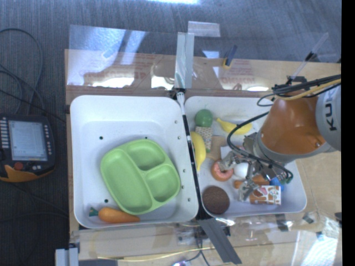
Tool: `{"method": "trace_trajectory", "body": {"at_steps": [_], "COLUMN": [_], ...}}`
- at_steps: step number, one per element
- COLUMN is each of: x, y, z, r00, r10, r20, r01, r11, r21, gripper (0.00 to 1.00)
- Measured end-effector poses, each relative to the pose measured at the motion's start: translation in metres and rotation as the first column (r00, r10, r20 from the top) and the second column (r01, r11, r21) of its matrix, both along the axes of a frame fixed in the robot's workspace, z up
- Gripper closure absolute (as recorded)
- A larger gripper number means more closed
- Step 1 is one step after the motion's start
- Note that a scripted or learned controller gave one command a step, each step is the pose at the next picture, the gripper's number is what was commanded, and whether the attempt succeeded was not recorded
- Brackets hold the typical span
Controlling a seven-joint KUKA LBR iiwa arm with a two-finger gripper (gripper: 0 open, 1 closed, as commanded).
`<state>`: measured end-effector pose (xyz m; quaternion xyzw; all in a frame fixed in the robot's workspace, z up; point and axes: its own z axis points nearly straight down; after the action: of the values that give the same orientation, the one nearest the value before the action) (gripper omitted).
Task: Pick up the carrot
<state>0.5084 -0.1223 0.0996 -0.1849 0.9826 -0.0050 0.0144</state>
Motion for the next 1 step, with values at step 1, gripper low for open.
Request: {"method": "trace_trajectory", "body": {"at_steps": [1], "x": [-0.0009], "y": [-0.0069], "z": [0.0003], "r00": [0.977], "r10": [0.212], "r20": [0.011], "r01": [-0.212], "r11": [0.977], "r21": [-0.014], "gripper": [0.0]}}
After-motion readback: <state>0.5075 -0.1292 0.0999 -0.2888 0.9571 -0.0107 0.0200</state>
